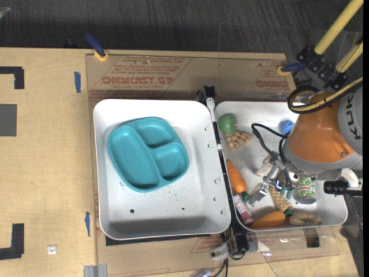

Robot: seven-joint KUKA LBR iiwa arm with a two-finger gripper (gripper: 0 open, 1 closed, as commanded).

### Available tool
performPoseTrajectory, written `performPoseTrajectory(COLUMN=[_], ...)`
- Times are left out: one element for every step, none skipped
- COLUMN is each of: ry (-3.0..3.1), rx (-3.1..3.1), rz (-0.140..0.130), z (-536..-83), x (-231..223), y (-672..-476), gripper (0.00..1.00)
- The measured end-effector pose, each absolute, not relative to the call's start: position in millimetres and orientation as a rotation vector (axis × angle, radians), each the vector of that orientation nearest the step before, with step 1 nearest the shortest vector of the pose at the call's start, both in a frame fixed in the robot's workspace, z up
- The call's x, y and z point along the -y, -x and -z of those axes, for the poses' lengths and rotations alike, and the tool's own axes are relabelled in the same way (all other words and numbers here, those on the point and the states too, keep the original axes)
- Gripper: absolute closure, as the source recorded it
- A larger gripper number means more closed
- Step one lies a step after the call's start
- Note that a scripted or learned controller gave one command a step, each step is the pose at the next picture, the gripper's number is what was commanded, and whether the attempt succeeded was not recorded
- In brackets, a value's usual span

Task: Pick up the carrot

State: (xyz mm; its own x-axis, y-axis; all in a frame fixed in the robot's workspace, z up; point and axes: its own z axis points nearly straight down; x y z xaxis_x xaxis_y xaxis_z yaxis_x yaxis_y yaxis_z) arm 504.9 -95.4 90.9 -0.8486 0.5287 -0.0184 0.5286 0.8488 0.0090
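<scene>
Camera view, carrot place: the carrot [236,179] lies in the right bin [337,215], close to the wall that this bin shares with the left bin [153,224].
Camera view, gripper place: the gripper [266,188] hangs low over the middle of the right bin, under the orange band of the arm [316,138].
Camera view, direction: the carrot lies to the left of the gripper, near but apart, with a bare strip of bin floor between them.
Camera view, long axis: it runs almost along the shared wall, from the far end to the near end, a little tilted.
Camera view, gripper state: I cannot tell it, because cables and metal parts cover the tip.
Camera view, look of the carrot: orange, smooth, short and thick, the far end narrower.
Camera view, risk: a second orange piece [268,218] lies near the front wall of the right bin; I judge it can be confused with the carrot.
Camera view, next move: in my judgement the gripper must shift left and come down across the short side of the carrot.
</scene>
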Motion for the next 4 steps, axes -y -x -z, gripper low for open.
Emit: performPoseTrajectory(ry=[-1.022,-0.936,-0.512,-1.17], rx=[-2.948,-2.975,-3.078,-2.899], rz=[-0.006,-0.006,-0.006,-0.012], z=[-91.0,-91.1,-91.1,-90.6], x=[93.7,92.1,89.7,98.2], y=[-491.5,-487.7,-487.7,-484.8], gripper=[0.0,0.0,0.0,0.0])
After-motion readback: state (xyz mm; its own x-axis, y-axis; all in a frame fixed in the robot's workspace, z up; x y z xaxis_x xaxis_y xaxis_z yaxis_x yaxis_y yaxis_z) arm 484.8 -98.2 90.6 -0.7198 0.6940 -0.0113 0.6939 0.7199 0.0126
